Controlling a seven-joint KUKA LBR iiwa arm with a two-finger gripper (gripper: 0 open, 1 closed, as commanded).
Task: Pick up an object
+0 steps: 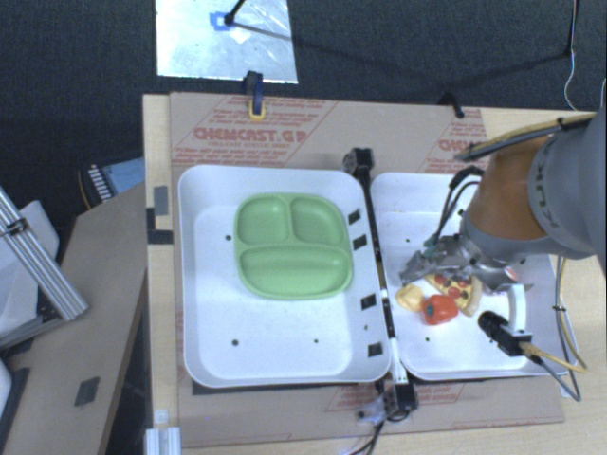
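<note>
Approach step: I have the end effector [438, 265] lowered into the right bin [417, 211], over a small heap of toys.
Nearest me, a red toy [439, 309] lies beside a yellow piece [411, 298]; just beyond, whether the end effector grips anything I cannot tell. Next I judge a confirmed closure, then a lift. The green tray [290, 245] fills the left bin [204, 282].

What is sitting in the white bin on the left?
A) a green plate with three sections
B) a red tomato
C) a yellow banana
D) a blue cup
A. The green plate with three sections lies flat in the middle of the left bin, while the small red and yellow things are over in the right bin, under the robot's arm.
</note>
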